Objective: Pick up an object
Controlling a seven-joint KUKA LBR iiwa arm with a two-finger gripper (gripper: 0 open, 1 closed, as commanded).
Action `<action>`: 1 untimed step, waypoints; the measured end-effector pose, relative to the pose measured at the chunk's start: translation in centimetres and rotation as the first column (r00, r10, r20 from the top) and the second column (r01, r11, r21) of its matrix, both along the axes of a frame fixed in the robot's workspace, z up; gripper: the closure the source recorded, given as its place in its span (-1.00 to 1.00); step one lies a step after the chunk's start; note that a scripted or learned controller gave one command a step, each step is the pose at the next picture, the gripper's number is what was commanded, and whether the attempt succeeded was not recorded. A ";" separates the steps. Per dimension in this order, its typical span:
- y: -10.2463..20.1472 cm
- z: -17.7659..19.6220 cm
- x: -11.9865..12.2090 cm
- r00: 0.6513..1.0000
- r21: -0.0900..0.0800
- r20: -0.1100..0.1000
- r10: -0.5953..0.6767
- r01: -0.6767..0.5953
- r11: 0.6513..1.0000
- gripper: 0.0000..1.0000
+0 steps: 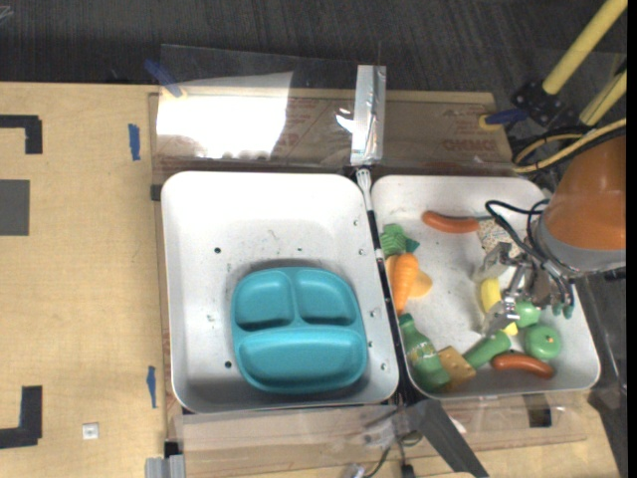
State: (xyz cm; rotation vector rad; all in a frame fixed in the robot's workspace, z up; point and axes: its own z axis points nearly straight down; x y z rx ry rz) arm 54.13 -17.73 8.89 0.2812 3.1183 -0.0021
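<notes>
My gripper (511,292) hangs low in the right bin (438,192), on its right side, under the orange wrist band (594,202). A yellow toy piece (489,293) lies just to the gripper's left, touching or nearly touching it. A green apple (543,342) and a red pepper (521,363) lie just below the gripper. An orange carrot (404,273) with a green top lies by the bin's left wall. A red sausage (450,222) lies near the far wall.
A green vegetable (486,349), a brown block (456,364) and another green piece (422,358) crowd the right bin's front edge. The left bin (199,227) holds a teal divided plate (298,328). A clear plastic sheet (259,118) and a metal bracket (367,116) stand behind the bins.
</notes>
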 end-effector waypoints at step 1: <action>1.0 0.0 -4.3 0.996 0.001 0.003 -0.090 0.090 0.996 -1.00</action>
